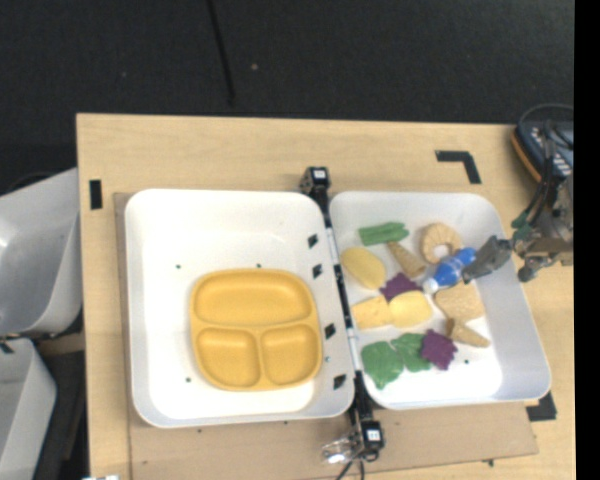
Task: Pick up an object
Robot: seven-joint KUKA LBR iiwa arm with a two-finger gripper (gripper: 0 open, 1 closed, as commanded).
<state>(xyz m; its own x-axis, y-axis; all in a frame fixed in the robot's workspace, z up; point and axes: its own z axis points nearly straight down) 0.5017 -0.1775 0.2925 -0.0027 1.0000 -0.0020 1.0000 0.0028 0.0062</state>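
The right bin (515, 368) holds several small toy food pieces. Among them are a green piece (383, 233), a round tan piece (440, 238), a yellow lump (363, 266), a blue bottle-like piece (450, 268), a purple piece (400, 288) and a tan slice (460, 301). My gripper (510, 260) hangs over the bin's right rim, just right of the blue piece. Its two dark fingers (491, 255) stand apart and open, with nothing between them.
The left bin (155, 268) holds a yellow divided plate (255, 328). More pieces lie at the front of the right bin: two green ones (383, 361), a purple one (437, 348) and two yellow ones (411, 310). The arm's wrist (550, 223) is at the right edge.
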